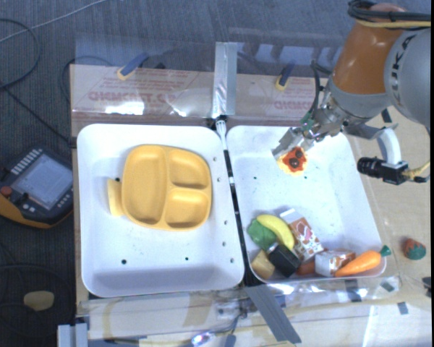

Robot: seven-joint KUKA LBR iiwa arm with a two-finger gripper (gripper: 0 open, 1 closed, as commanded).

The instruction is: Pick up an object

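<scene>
My gripper (pixel 295 144) hangs over the far part of the right bin (pixel 347 194), under the arm's orange band. A small red-orange object with a dark spot (pixel 295 162) lies right at the gripper's tip; whether it is gripped or only touched is unclear. At the bin's near end lies a heap: a yellow banana (pixel 278 228) on a green piece (pixel 257 233), a red-and-white packet (pixel 305 238), a black block (pixel 283 259), a tan piece (pixel 262 265) and an orange carrot (pixel 360 262).
The left bin (pixel 101 266) bears a yellow divided tray (pixel 166 186). A ridge between the bins runs down the middle. A black cylinder (pixel 380 168) sticks out of the arm over the right bin's right rim. A handheld controller (pixel 32 186) lies on the floor at the left.
</scene>
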